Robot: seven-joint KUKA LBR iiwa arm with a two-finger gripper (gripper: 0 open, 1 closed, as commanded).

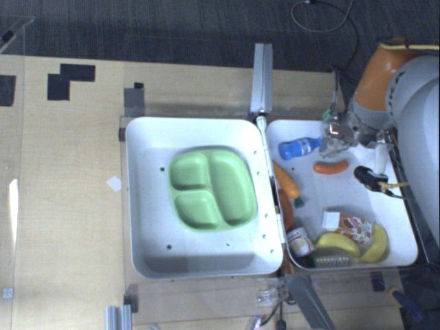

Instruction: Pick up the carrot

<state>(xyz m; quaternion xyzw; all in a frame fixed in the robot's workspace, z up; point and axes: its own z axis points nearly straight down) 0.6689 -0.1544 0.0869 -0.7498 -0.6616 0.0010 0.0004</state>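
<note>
Hovering above the blue bottle (300, 147), hand (336, 135), opening unclear, away from carrot (285, 181).

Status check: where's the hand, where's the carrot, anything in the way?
Hand at right bin's far side, above hot dog. Carrot free against left wall. Blue bottle lies between them.

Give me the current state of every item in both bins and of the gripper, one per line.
carrot: lying against right bin's left wall, ungrasped.
blue bottle: on its side.
sausage: lying flat, below gripper.
bananas: resting at front edge.
green tray: upright in left bin, compartments bare.
gripper: above right bin's rear.
</note>
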